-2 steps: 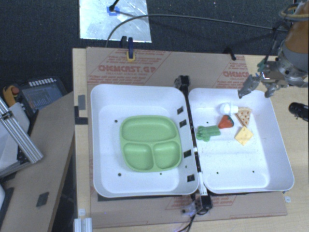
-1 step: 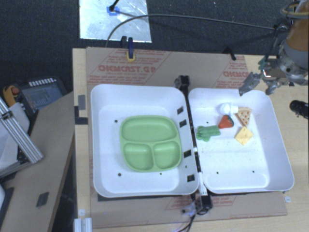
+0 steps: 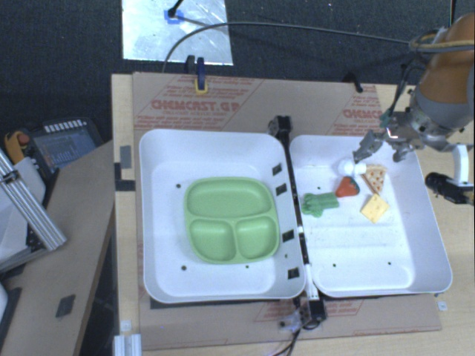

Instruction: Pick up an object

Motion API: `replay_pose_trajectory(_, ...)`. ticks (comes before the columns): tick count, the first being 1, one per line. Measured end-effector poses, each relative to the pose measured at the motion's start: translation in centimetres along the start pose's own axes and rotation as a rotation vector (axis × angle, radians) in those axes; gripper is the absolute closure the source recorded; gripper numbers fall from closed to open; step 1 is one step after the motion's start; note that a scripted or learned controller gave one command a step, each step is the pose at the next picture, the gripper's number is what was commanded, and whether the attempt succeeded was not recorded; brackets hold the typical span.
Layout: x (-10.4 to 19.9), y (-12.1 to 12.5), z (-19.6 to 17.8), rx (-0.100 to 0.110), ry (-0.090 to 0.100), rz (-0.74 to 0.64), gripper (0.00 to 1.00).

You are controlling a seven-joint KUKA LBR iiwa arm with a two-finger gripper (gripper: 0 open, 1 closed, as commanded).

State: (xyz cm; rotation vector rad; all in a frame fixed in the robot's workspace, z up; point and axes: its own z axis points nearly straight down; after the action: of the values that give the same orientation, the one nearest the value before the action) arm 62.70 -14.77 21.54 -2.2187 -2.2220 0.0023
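- Here, the gripper (image 3: pixel 383 144) hangs over the right bin (image 3: pixel 386 265), near its far edge, fingers spread apart with nothing between them.
- Just beside its left finger lies a white egg-shaped toy (image 3: pixel 352 167), touching a red piece (image 3: pixel 347 188).
- A pizza slice (image 3: pixel 375 177), cheese wedge (image 3: pixel 375 208) and green toy (image 3: pixel 320 203) lie near the egg.
- A green divided plate (image 3: pixel 229 219) sits in the left bin (image 3: pixel 167 162).

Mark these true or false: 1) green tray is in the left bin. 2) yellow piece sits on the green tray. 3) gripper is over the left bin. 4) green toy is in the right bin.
1) True: the green tray lies in the left bin.
2) False: the yellow piece lies in the right bin.
3) False: the gripper is above the right bin.
4) True: the green toy lies there.
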Motion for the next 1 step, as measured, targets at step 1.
replay_pose_trajectory(1,0.16,-0.28,6.24,0.000,0.000,0.001,0.00)
